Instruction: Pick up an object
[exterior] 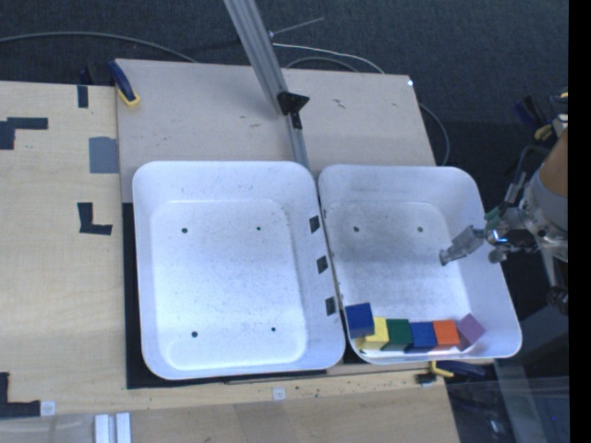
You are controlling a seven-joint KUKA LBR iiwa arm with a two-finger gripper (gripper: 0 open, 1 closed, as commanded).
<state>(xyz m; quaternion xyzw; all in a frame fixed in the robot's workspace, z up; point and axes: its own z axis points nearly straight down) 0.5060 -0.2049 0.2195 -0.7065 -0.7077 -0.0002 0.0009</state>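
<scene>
Two shallow white bins are set side by side on the bench. The left bin is seen with only small dark dots on its floor. The right bin carries all the task's things, gathered along its near wall.

The arm is seen entering from the right, its wrist held just past the right bin's right rim. The gripper is held over the right part of that bin, well apart from the blocks and higher than them as far as can be judged. One grey finger is made out pointing toward the bin's middle; nothing is seen between the fingers, and whether they are spread or closed cannot be told.

No pick is judged to have been made yet. The whole of the task is left: a block must be chosen, reached, gripped and lifted.

A slanted metal rail is mounted beyond the bins and is not judged to be in the way.

The blocks are packed in a row, touching: a blue block, a yellow block, a green block, a second blue block, an orange block and a purple block. Access is judged to be hindered by the bin wall behind them and by their closeness, with little room left for fingers between neighbours.
</scene>
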